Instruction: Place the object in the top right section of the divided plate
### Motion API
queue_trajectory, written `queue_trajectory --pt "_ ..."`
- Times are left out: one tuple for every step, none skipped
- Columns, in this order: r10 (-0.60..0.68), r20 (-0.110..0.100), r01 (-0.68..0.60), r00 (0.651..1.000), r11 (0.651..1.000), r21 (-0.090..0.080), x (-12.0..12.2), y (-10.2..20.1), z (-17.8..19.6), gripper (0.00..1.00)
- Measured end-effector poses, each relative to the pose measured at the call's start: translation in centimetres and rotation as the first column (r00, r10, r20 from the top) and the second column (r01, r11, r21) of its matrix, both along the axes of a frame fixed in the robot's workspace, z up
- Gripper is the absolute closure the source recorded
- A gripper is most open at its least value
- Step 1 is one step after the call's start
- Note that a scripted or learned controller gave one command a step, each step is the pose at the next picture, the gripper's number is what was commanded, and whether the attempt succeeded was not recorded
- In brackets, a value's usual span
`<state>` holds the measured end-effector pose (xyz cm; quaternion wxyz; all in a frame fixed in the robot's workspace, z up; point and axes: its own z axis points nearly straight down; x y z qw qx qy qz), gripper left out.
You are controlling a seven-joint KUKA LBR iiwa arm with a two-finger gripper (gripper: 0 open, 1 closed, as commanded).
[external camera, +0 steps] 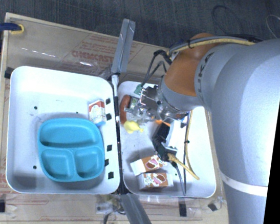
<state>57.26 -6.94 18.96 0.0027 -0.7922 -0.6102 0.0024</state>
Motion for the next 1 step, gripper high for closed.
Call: queue_trajectory --pt "-0.059 0.000 0.059 0.998 0.998 -0.001 0.09 -8.98 1.76 1.00"
